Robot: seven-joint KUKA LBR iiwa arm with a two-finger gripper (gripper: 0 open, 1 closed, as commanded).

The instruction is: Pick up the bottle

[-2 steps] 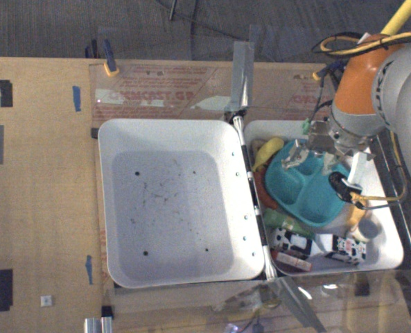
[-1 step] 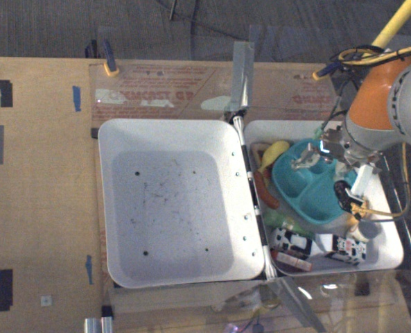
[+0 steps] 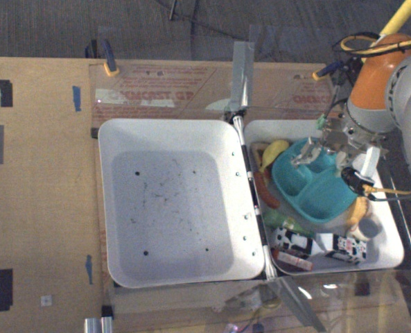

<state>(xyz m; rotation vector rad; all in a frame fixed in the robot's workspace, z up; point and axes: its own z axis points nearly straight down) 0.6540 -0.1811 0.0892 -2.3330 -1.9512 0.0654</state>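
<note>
**Claw poised over teal tray in crowded right bin**

Seen from the overhead camera, the grey arm with its orange band reaches in from the upper right of the frame. Its gripper (image 3: 310,155) hangs over the upper left part of a teal divided tray (image 3: 324,194), which lies on top of the clutter in the right bin (image 3: 394,247). From this angle it cannot be told how wide the claw stands, and nothing is seen in its grasp.

What looks to be the bottle (image 3: 358,214), tan and rounded, peeks out at the tray's lower right edge. It lies down and to the right of the claw, across the tray and clear of it.

A yellow banana shape (image 3: 274,151) sits at the tray's upper left. Black-and-white packets (image 3: 293,240) line the bin's lower edge. The left bin (image 3: 115,186) fills the middle of the frame.
</note>
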